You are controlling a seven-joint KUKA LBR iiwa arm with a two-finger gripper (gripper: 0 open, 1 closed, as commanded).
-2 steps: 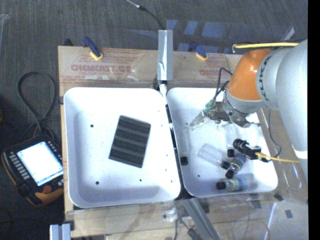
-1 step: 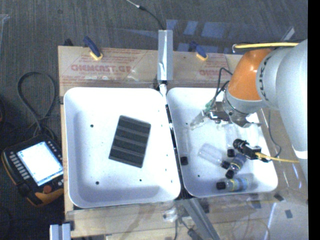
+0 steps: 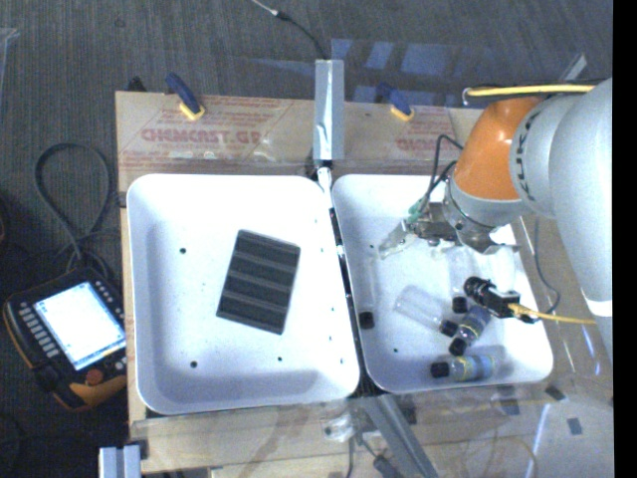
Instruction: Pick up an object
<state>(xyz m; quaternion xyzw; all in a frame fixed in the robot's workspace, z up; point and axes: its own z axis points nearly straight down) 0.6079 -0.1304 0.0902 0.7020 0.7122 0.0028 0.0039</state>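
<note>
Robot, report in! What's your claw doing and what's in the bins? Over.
Gripper low over right bin. Clear bottles beside it, none held. Dark ridged block flat in left bin. Nothing blocking.

Two white bins side by side on a brown board; the left bin [image 3: 149,297] holds one dark ribbed slab [image 3: 260,281], lying flat and slightly turned, well apart from the walls. The right bin [image 3: 383,357] holds a clear bottle [image 3: 418,307] near its middle, several small dark-capped bottles [image 3: 468,327] clustered toward the near right corner, and one small black cap [image 3: 366,319] by the left wall. Grey arm with orange band [image 3: 498,152] reaches over the right bin's far side, gripper [image 3: 423,229] low above the bin floor; a handheld screen [image 3: 72,329] sits on the floor to the left.
</note>
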